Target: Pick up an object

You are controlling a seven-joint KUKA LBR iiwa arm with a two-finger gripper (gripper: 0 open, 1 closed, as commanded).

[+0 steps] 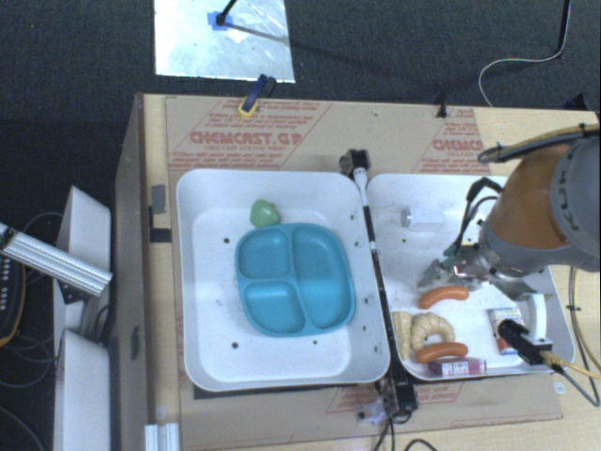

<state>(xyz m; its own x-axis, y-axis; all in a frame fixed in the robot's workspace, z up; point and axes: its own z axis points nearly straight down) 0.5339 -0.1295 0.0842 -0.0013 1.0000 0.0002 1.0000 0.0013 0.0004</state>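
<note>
1. The worktop [282, 134] carries two shallow white bins. The left bin [211, 252] holds a blue divided plate [293, 280] with a small green object [265, 214] touching its rim at 11 o'clock.

2. The right bin [423, 205] holds the likely pick targets, gathered in its 6 o'clock half: an orange sausage [443, 296], a pale ring-shaped pastry [430, 327] just below it, a second sausage [441, 351] under that, a pink-labelled tube [458, 367] along the bottom wall, and a small carton [503, 325] toward 4 o'clock.

3. The arm [540, 209] reaches in from 3 o'clock. Its end effector [453, 271] sits low in the right bin, just above the upper sausage, at that sausage's 12 o'clock.

4. Its metal tips are small and blurred; I cannot tell how wide they stand, and nothing is visibly held between them.

5. Judged step: the approach and descent onto the upper sausage, with the grasp not yet made.

6. The next move seems to call for a short drop toward 6 o'clock so the tips straddle the sausage across its narrow width, then a closing and a straight lift.

7. Likely risk: the sausage is round and may roll away toward the pastry just beside it.
</note>
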